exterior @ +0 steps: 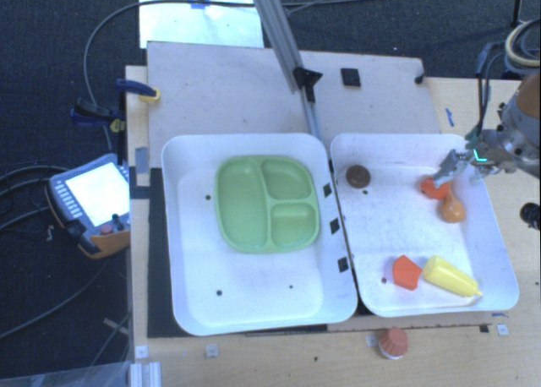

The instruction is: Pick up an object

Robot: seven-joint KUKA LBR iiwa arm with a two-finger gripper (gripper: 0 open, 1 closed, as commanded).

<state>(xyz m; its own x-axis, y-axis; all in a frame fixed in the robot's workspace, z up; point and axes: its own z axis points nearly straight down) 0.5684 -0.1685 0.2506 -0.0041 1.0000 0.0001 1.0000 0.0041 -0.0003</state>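
Dark carpet surrounds your worktop. At the frame's right edge your tool hangs over the right bin, just above a red piece; whether it is clenched or released, you cannot tell. An orange ball crowds that target. A brown ball, cube and yellow cone lie apart.

no legible text, labels or signs

The arm is cut off by the frame's right edge. At right of centre, the gripper overlaps a small red object, hiding its shape.
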